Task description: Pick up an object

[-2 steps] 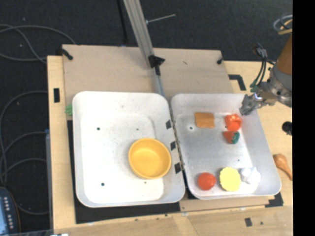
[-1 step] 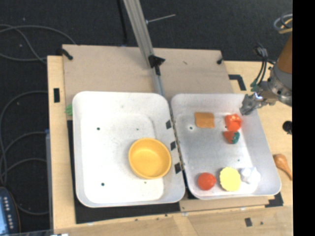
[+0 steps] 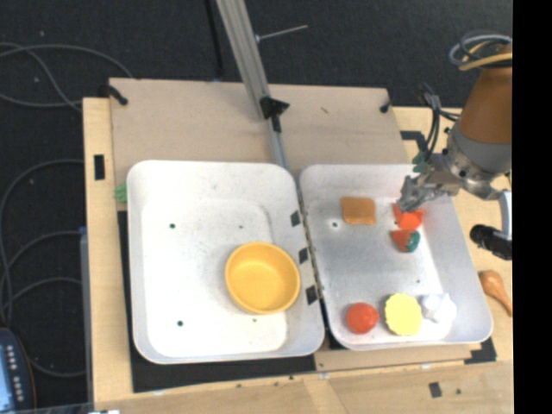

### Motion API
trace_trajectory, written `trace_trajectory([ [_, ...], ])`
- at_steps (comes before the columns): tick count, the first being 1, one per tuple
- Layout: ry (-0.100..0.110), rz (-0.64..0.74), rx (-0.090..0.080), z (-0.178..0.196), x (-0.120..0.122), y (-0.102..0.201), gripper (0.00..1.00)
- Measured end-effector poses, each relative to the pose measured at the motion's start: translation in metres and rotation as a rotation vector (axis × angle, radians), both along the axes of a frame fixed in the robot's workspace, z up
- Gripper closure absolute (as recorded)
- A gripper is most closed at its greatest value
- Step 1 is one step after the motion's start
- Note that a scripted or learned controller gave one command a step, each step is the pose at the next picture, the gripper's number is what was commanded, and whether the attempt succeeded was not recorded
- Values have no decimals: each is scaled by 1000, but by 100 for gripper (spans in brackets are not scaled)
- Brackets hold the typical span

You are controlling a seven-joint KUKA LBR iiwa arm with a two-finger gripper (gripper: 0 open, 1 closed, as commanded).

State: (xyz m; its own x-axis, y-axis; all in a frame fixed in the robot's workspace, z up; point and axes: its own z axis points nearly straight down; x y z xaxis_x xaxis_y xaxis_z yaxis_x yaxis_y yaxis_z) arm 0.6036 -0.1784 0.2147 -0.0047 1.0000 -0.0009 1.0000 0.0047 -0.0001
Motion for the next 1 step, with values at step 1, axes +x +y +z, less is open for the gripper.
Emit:
trace_trajectory([
  [1,-2,3,4,15,-7,51,100],
])
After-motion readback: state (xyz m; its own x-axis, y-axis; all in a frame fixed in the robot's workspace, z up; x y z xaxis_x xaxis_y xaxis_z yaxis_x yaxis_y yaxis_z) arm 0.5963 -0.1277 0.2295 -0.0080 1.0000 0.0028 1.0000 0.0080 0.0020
